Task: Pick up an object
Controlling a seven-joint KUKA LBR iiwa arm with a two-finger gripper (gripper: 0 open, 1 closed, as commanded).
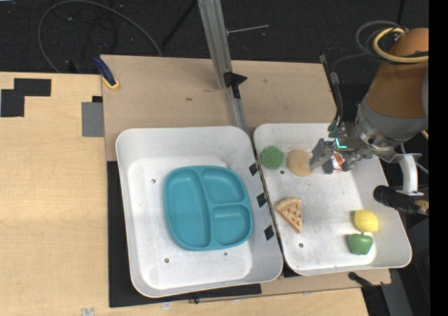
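A small red and white object (337, 161) lies in the right bin (392, 255), near its back edge, right at the tips of the gripper (330, 159). The gripper hangs low over that spot, and whether its jaws are wide, narrow or closed on the object cannot be told from this view. Just left of it sits a tan round piece (299, 162), and beside that a green bumpy ball (272, 158) close to the bin's left wall. Nearer the front lies a pizza slice (290, 213), and well apart, toward the right front corner, a yellow lemon (365, 221) with a green pepper (360, 243) just below it. The left bin (140, 265) holds a blue divided tray (207, 206). Both bins rest on the wooden surface (49, 202).
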